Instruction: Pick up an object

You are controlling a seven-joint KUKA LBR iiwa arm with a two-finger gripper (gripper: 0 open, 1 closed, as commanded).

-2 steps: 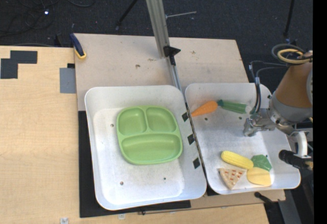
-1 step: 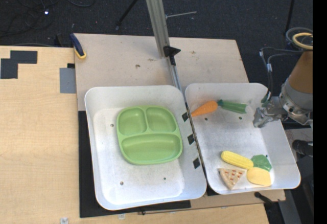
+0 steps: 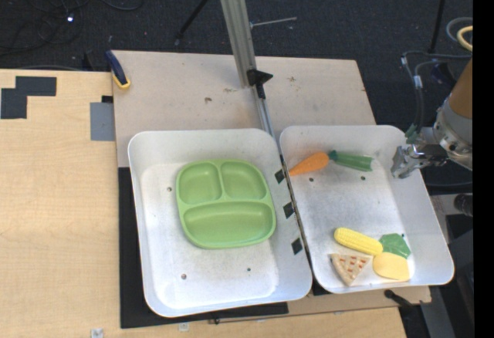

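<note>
gripper (image 3: 404,161): over right bin's (image 3: 363,205) right rim, grasp state cannot be told | carrot (image 3: 309,164): right bin, far-left corner | corn (image 3: 357,240): near-right | green plate (image 3: 225,203): left bin (image 3: 154,267)

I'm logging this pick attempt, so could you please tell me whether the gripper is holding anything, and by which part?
Nothing is held. The gripper sits at the right bin's right rim, apart from the carrot and corn.
</note>
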